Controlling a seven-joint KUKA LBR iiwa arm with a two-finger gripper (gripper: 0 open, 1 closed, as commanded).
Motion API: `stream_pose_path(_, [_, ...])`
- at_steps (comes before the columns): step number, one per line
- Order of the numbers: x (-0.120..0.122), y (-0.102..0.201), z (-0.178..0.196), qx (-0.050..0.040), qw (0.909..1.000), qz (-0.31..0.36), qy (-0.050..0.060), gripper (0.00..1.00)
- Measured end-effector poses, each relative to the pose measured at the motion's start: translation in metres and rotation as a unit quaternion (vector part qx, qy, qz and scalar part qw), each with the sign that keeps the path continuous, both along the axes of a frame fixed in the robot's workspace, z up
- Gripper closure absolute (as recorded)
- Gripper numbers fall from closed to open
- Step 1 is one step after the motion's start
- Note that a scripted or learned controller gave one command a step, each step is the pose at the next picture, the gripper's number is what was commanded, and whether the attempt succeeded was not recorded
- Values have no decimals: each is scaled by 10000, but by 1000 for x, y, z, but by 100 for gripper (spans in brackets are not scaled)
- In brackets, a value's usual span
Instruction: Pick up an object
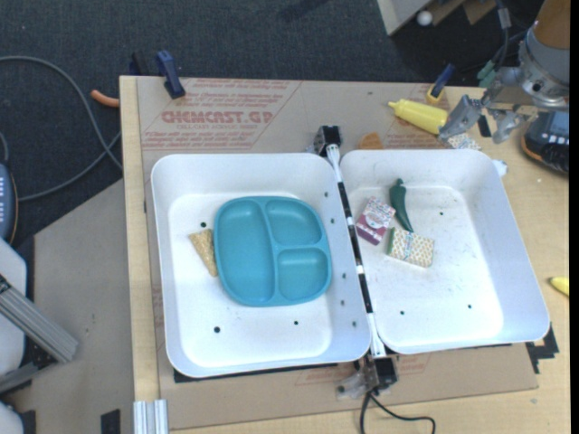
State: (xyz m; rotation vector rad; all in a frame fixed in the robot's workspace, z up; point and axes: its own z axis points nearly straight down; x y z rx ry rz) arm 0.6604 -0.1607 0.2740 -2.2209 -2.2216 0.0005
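Observation:
In the right bin (479, 315) lie a dark green pepper-shaped piece (400, 204), a pink and white packet (374, 220) and a pale patterned square (410, 248), all close together near its left wall. The left bin (181, 324) holds a teal divided plate (271, 250) with a tan cracker (204, 248) tucked under its left edge. My gripper (481, 119) hangs over the bench just behind the right bin's back rim, far from these objects. It is open, with nothing between its fingers.
A yellow object (418, 114) lies on the bench left of the gripper, and a small orange bit (371, 140) sits by the back rim. Blue clamps (169, 72) hold the board. Another yellow piece (561, 286) lies at the right edge.

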Motion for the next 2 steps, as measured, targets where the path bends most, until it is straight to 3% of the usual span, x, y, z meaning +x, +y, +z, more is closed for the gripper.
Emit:
stream_pose_path(1, [6,17,-124,3,10000,4,9,0])
stream_pose_path(2, [6,58,-190,7,10000,2,11,0])
